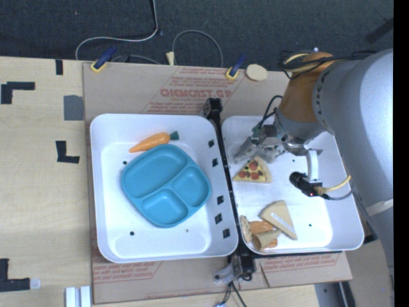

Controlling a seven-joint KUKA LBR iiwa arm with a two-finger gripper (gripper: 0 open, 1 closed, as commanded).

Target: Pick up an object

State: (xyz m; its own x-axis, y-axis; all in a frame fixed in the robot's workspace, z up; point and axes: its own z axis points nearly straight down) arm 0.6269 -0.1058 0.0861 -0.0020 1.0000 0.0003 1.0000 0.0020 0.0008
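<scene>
The gripper (pixel 248 151), metal fingers spread and holding nothing, hangs just above the triangular toy pizza slice (pixel 254 171) in the right bin (pixel 342 235), near a pale cheese wedge (pixel 279 219), while the left bin (pixel 105 190) holds a glossy blue divided plate (pixel 165 185) and an orange carrot (pixel 152 141).

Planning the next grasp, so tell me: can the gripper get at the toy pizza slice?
Probably yes. The gripper hangs just above-left of the triangular toy pizza slice in the right white bin, nothing lying between them.
</scene>
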